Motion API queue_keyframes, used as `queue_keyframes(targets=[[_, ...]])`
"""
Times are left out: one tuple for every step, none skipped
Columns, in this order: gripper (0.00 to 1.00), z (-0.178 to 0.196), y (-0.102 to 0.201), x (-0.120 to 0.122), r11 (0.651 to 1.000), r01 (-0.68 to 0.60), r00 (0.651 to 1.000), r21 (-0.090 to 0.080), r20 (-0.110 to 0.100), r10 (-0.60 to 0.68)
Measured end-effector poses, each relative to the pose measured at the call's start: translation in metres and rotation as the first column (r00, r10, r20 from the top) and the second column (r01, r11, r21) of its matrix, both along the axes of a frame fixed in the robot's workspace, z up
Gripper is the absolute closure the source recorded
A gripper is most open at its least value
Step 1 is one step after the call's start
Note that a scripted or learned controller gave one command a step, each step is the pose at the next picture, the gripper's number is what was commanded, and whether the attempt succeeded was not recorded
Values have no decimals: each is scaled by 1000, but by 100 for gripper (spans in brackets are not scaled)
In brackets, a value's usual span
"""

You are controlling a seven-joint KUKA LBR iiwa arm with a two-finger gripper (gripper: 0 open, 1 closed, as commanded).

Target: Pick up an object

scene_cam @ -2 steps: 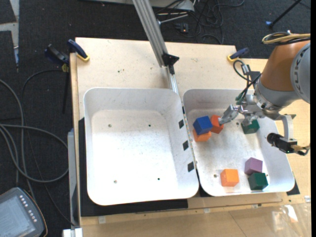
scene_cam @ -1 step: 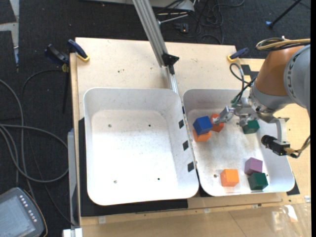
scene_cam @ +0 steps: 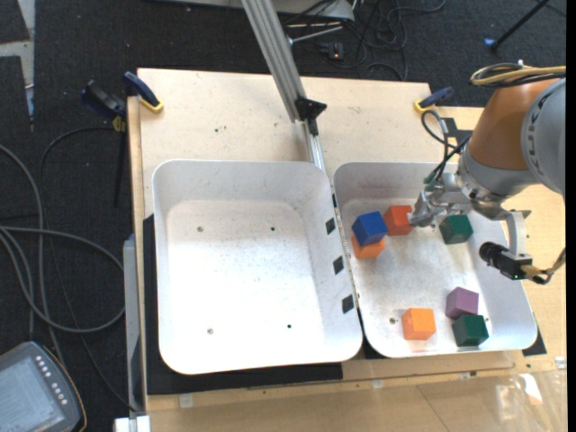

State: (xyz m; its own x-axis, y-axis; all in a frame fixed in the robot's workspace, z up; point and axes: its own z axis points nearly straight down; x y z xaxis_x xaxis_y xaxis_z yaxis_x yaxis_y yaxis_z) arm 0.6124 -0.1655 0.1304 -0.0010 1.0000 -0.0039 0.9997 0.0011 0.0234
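Note:
The right bin [scene_cam: 504, 282] holds several small blocks. A blue block [scene_cam: 368, 227] sits on an orange one [scene_cam: 368, 247] at the bin's left side. A red-orange block [scene_cam: 398, 220] lies just right of them, and a green block [scene_cam: 456, 229] lies farther right. Near the front are an orange block [scene_cam: 418, 323], a purple block [scene_cam: 463, 301] and a dark green block [scene_cam: 471, 330]. My gripper [scene_cam: 427, 211] hangs low between the red-orange block and the green block, close to the red-orange one. The wrist hides its fingers.
The left bin [scene_cam: 180, 241] sits beside the right one, their rims meeting in the middle. A metal strut [scene_cam: 274, 43] slants down from the back to the bins' shared edge. Clamps [scene_cam: 142, 93] grip the bench's back corners.

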Motion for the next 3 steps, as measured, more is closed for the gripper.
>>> queue_keyframes(targets=[[100, 48, -1, 10, 1000, -2, 1000, 2, -18, 2], [100, 112, 0, 10, 1000, -2, 1000, 1, -15, 2], [100, 162, 0, 12, 1000, -2, 1000, 1, -16, 2]])
